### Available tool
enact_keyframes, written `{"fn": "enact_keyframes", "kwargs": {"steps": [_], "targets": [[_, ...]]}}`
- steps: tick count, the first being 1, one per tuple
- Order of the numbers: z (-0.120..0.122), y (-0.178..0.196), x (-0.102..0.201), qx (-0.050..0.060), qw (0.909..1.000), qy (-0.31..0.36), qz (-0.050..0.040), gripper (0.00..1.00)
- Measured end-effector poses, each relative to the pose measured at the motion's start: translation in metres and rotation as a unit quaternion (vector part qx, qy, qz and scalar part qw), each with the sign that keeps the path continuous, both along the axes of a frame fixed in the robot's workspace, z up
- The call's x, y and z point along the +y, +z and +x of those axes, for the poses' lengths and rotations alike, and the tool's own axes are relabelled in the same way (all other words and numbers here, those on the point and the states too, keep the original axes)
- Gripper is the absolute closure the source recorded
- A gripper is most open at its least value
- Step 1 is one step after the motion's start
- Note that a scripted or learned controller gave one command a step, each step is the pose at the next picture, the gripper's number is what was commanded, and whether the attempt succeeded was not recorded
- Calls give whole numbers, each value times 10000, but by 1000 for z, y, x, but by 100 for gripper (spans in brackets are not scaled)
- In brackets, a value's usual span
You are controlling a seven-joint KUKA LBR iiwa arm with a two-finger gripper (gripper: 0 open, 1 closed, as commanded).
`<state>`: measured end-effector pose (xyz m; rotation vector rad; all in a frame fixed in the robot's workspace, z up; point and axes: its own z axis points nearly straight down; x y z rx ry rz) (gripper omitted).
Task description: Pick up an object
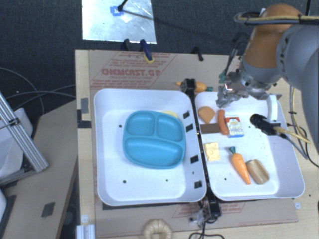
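gripper (223, 99): I can't tell its state | hovers over right bin (291, 176) | nearest: sausage (222, 122), just below it | I judge it light, smooth, rollable | grasp across middle

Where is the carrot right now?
The carrot lies in the right bin, toward its front, touching the tan bread-like piece on its right and just below-right of the yellow cheese square.
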<state>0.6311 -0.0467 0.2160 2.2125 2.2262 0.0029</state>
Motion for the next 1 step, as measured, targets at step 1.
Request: {"fn": "enact_keyframes", "kwargs": {"steps": [1], "targets": [[-3, 19, 5, 0, 10000, 1, 5, 100]]}}
